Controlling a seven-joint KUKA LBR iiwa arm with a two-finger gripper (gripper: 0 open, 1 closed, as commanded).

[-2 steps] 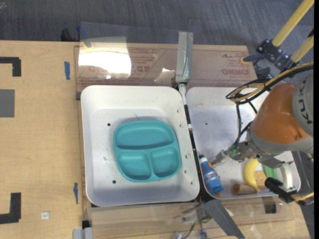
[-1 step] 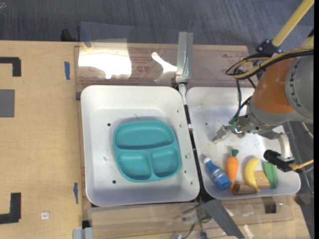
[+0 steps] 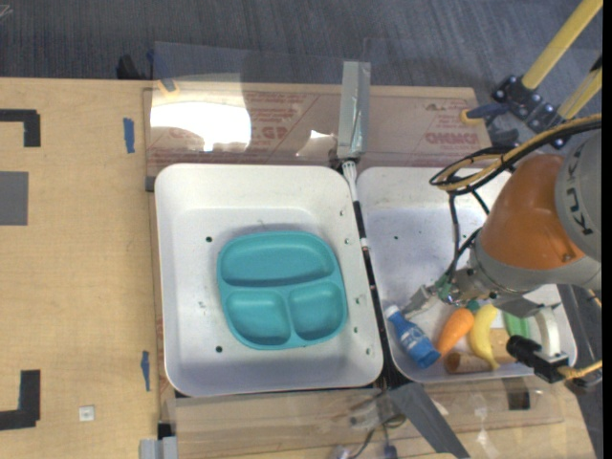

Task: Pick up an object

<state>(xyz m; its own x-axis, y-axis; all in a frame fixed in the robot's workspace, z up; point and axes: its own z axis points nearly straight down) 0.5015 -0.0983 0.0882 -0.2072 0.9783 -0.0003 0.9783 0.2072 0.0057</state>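
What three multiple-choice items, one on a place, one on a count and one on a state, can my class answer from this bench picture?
1. Where does the teal divided tray lie?
A. left bin
B. right bin
C. on the cardboard

2. How many compartments does the tray have?
A. two
B. three
C. five

3. How does the banana lie?
A. alone in the left bin
B. on the tray
C. beside the carrot in the right bin

Answers: 1 A, the tray sits in the middle of the left bin. 2 B, one long section above two smaller ones. 3 C, both lie near the front of the right bin, below the arm.
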